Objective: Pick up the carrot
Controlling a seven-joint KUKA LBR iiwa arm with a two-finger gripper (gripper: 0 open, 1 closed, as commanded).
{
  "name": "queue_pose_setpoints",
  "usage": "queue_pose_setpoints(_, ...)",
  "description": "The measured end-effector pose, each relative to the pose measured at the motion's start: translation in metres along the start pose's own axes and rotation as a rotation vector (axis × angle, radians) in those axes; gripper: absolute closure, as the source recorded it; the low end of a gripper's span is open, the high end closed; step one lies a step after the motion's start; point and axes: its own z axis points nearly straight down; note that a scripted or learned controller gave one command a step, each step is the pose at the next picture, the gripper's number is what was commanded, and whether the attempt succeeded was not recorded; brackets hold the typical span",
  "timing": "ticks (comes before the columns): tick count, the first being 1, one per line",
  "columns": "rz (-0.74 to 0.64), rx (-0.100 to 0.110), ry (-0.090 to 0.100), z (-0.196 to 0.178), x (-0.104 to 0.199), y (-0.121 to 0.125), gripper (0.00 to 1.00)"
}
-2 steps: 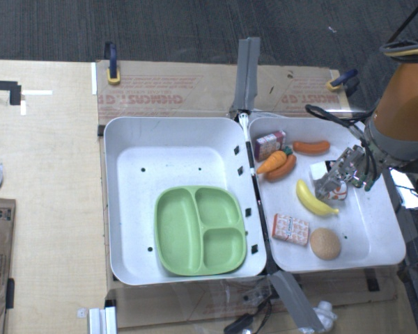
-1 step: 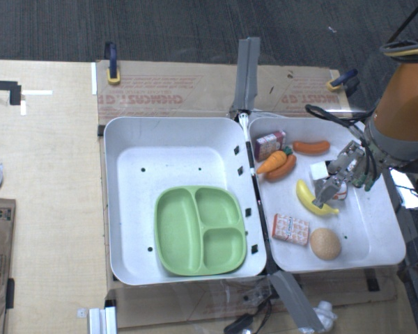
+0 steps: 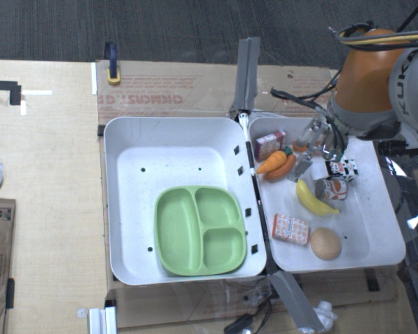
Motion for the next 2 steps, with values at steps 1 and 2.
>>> queue_pose_setpoints(1,0.216,0.000,0.001,0.046,-0.006,0.020,0.00)
queue_pose_setpoints(2,0.214,-0.001,-0.003,0.036,-0.007,0.020,1.00)
